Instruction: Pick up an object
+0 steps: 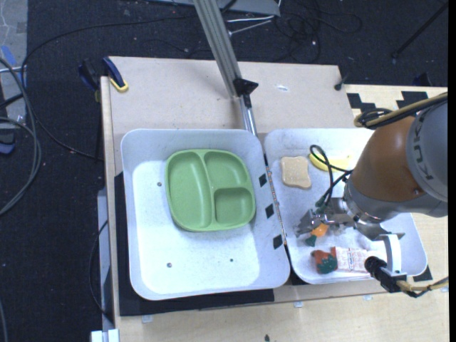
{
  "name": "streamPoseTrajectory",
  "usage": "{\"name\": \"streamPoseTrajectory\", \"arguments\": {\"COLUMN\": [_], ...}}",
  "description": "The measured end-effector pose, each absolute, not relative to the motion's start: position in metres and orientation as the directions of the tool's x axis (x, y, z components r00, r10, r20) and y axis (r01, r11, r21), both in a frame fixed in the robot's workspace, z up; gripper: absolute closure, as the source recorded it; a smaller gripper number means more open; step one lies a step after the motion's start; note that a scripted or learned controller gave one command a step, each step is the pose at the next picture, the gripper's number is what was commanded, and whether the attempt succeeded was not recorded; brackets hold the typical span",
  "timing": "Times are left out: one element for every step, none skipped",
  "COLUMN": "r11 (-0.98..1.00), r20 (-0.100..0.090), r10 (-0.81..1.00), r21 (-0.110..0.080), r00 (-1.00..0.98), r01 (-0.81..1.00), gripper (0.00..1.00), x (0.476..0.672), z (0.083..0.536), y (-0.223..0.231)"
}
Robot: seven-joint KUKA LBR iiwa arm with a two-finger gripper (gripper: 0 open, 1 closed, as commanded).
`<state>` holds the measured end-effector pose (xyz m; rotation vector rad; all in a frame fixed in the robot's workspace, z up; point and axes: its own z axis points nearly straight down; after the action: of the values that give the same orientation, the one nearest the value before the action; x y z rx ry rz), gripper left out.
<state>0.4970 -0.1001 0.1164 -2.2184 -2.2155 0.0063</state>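
**Gripper Low in the Right Bin, Objects Crowded at the Near Edge**

While I watch from the overhead camera, the arm (pixel 399 166) reaches in from the right and hangs over the right bin (pixel 285 144). Its gripper (pixel 315 226) sits low near the bin's middle, above a small orange object (pixel 320 229). I cannot tell whether the fingers are spread or closed, nor whether anything lies between them.

Just below the gripper, near the bin's front rim, lie a green and red object (pixel 325 261) and a white packet (pixel 350 259), close together. A tan toast-shaped piece (pixel 296 172) lies toward the far side, with a yellow object (pixel 335 162) beside it, partly covered by the arm.

The left bin (pixel 142 212) holds a green divided plate (pixel 211 189) in its far half; its near half is bare floor.
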Motion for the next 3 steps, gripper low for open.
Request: {"name": "streamPoseTrajectory", "arguments": {"r11": [-0.001,-0.003,0.003], "r20": [0.0,-0.002,-0.001], "r10": [1.0,1.0,1.0], "r21": [0.001,0.006,0.005], "r00": [0.001,0.003,-0.003], "r01": [1.0,1.0,1.0], "gripper": [0.0,1.0,1.0], "x": [0.498,0.499,0.502], "z": [0.093,0.105,0.168], "y": [-0.1,-0.101,-0.099]}}
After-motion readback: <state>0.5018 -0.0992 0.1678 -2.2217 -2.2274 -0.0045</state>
